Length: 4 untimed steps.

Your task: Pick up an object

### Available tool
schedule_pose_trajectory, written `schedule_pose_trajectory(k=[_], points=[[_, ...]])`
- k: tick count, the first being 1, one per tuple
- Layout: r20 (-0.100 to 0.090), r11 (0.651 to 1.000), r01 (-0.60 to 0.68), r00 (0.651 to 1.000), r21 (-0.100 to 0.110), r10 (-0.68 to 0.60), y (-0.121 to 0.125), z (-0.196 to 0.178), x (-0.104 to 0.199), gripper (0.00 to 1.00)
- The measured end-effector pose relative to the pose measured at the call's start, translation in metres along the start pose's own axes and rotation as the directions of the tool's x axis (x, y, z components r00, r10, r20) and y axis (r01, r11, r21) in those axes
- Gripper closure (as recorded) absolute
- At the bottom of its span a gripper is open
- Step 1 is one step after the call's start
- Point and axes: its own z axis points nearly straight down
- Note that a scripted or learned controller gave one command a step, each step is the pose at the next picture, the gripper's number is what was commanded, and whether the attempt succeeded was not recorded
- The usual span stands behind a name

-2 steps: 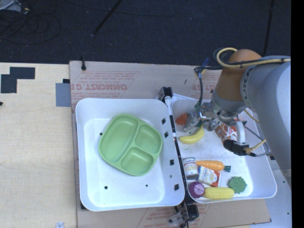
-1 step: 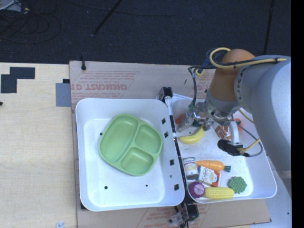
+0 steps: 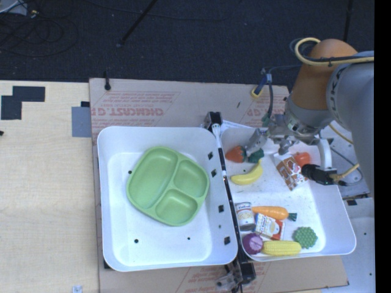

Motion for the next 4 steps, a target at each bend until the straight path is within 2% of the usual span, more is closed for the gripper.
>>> schedule_pose_trajectory(k=[1,4], points=[[-0.002,1.000,-0.001,1.000,0.005,0.001,-0.0010,0.0744,-0.0068,0.00],[0.000,1.000,0.000,1.000,0.002,0.000,-0.0007,0.0743,-0.0001,0.00]])
